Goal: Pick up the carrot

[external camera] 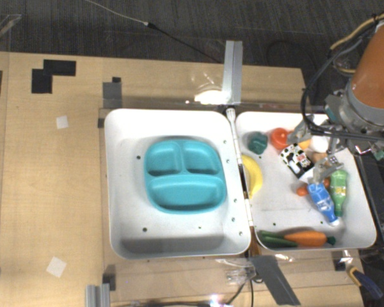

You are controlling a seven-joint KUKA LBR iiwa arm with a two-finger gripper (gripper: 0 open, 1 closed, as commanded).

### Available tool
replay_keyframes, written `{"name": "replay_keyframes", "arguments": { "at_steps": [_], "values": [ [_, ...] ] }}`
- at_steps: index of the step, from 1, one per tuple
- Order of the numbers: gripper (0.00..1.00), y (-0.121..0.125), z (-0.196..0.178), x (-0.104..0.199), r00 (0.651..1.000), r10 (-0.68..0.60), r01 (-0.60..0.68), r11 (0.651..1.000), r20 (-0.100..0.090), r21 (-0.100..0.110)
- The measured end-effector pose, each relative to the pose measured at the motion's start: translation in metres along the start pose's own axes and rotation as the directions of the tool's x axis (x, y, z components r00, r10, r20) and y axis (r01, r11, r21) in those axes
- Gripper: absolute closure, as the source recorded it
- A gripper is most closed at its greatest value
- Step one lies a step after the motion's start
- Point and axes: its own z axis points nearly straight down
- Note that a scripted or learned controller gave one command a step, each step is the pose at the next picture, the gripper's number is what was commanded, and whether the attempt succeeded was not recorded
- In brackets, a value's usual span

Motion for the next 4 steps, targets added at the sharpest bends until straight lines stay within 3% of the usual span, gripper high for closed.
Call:
{"name": "replay_keyframes", "arguments": {
  "at_steps": [1,2,3,4],
  "values": [
    [0.00,-0.066,-0.130,-0.057,0.998,-0.060,0.060,0.998,-0.001,0.000],
    [0.00,-0.084,0.040,-0.083,0.973,-0.230,0.230,0.973,-0.015,-0.017],
    [0.00,-0.055,0.163,-0.112,0.952,-0.306,0.306,0.952,-0.015,-0.021],
    [0.00,-0.084,0.206,-0.107,0.970,-0.242,0.242,0.970,0.000,-0.001]
  ]
}}
